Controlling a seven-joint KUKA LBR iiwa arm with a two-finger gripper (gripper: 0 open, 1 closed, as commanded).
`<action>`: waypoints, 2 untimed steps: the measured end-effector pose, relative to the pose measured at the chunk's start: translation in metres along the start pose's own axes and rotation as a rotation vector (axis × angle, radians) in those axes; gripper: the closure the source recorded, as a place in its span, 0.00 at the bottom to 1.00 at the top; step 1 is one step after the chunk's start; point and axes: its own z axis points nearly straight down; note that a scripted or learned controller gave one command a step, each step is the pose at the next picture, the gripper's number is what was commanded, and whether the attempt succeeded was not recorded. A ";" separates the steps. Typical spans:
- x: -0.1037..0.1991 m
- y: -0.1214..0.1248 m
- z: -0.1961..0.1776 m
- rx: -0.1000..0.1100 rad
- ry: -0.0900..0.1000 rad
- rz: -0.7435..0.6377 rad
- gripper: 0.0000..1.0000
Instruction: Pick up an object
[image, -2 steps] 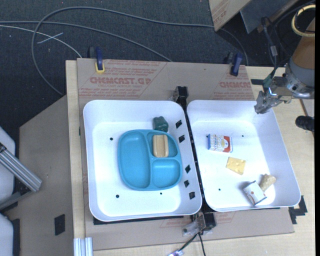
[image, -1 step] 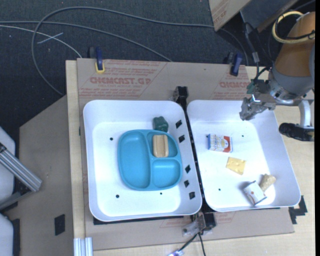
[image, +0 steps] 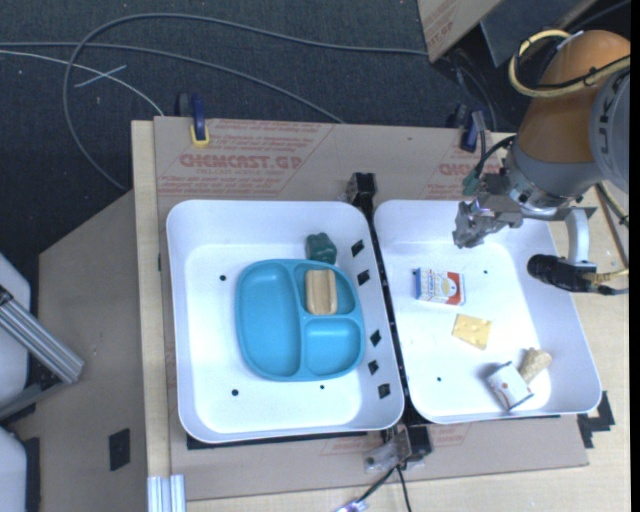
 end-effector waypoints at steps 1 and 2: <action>0.063 -0.014 -0.006 0.000 0.001 -0.002 1.00; 0.124 -0.017 -0.011 -0.003 0.000 -0.002 1.00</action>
